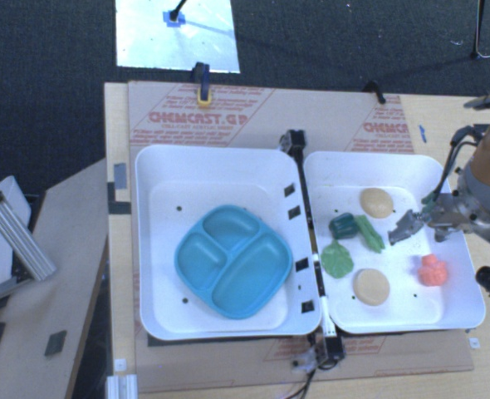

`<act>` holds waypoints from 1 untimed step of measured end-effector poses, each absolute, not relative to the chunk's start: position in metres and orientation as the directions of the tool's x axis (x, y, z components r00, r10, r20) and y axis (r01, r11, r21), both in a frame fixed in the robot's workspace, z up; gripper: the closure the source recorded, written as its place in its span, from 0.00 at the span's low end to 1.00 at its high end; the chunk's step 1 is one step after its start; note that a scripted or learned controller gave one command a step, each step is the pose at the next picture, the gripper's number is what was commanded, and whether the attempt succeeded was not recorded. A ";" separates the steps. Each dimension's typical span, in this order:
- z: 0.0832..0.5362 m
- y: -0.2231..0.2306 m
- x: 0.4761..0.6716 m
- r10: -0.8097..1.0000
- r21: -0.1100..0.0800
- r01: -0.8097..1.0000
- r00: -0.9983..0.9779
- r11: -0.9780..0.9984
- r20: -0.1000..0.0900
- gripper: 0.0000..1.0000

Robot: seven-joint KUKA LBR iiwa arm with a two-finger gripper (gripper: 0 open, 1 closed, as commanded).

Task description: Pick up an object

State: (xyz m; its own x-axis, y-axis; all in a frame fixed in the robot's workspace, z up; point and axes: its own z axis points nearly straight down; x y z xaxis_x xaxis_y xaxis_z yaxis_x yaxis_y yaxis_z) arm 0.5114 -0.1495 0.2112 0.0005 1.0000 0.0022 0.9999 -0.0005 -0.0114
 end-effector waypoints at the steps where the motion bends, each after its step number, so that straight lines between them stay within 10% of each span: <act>1: 0.218 -0.149 0.514 1.000 0.001 1.000 -0.003 0.003 0.000 0.00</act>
State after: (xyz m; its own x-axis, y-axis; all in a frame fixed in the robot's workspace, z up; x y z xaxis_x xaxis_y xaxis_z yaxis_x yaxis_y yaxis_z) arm 0.5143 -0.1490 0.2176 -0.0029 1.0000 0.0000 1.0000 0.0029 0.0011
